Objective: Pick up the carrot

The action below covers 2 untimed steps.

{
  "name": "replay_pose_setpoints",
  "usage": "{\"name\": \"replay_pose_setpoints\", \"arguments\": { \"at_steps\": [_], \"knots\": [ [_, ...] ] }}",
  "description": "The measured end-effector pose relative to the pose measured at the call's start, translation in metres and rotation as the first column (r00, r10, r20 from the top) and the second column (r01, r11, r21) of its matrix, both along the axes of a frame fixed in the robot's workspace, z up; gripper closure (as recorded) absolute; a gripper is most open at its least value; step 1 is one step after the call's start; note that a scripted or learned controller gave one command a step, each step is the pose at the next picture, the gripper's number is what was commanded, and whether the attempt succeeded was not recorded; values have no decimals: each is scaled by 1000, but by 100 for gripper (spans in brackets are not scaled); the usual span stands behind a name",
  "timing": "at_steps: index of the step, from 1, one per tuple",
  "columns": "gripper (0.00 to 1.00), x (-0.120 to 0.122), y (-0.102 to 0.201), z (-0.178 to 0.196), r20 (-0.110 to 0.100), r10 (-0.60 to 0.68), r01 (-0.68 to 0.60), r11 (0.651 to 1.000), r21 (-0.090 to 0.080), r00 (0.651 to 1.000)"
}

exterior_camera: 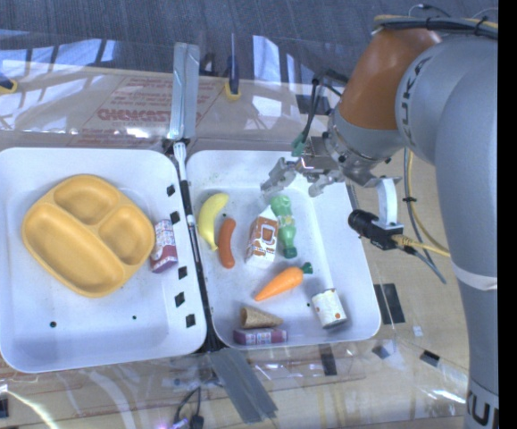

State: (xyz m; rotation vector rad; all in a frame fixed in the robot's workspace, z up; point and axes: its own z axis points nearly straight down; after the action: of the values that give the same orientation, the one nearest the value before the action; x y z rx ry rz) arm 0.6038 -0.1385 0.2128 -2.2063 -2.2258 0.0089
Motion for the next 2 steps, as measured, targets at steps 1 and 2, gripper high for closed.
{"name": "replay_pose_setpoints", "arguments": {
  "at_steps": [1,2],
  "knots": [
    [0,-65,0,-4,1,1,-1,1000,-1,1000],
    [0,-63,-4,-124,2,191,-191,982,2,982]
  ]
}}
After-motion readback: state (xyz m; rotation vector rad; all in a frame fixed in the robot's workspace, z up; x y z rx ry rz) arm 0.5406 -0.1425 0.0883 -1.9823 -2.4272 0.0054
